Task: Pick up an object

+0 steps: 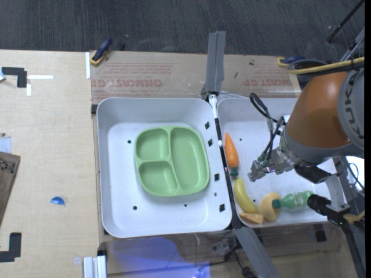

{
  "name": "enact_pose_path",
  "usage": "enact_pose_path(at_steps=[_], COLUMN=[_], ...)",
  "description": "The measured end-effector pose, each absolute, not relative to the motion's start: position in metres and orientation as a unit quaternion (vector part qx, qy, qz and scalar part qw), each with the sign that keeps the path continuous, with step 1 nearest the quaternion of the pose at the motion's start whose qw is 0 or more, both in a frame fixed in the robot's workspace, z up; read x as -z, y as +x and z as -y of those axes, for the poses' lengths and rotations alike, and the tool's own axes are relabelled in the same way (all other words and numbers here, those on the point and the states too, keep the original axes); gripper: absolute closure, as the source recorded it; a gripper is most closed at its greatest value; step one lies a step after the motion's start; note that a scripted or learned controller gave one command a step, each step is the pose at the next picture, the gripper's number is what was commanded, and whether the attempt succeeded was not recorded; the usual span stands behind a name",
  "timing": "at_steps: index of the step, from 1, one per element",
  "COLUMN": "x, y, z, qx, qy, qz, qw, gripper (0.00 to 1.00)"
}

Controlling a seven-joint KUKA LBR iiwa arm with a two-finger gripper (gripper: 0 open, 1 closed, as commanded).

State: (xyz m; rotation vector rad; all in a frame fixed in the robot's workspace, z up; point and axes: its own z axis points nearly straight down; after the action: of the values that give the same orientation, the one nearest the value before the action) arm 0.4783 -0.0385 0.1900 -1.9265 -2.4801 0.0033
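Carrot (231, 150) lies lengthwise along right bin's (255, 112) left wall, green top apparently nearer the banana (244, 196). Gripper (259, 172) hovers beside; jaw state unclear.

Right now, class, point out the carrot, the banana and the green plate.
carrot (231, 150): camera view, middle of its orange body.
banana (243, 196): camera view, middle of its curve.
green plate (172, 160): camera view, central divider.

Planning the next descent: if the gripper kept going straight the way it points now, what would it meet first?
The gripper points down and toward the left, into the right-hand white bin. Bare bin floor looks nearest, with the yellow banana just beyond; depth from this slanted view is uncertain.
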Motion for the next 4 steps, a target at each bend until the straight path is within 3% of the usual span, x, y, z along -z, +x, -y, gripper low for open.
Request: enact_pose_path(at_steps=[1,2,3,4], x=[-0.197,-0.197,-0.115,-0.107], y=[0.479,0.479,0.477,0.477], z=[0.039,0.039,0.116,0.113], qx=[-0.0020,-0.0021,-0.0012,-0.0018], qy=[-0.613,-0.613,-0.572,-0.752], qz=[0.790,0.790,0.820,0.660], qw=[0.001,0.001,0.002,0.002], gripper=[1.00,0.00,0.00,0.00])
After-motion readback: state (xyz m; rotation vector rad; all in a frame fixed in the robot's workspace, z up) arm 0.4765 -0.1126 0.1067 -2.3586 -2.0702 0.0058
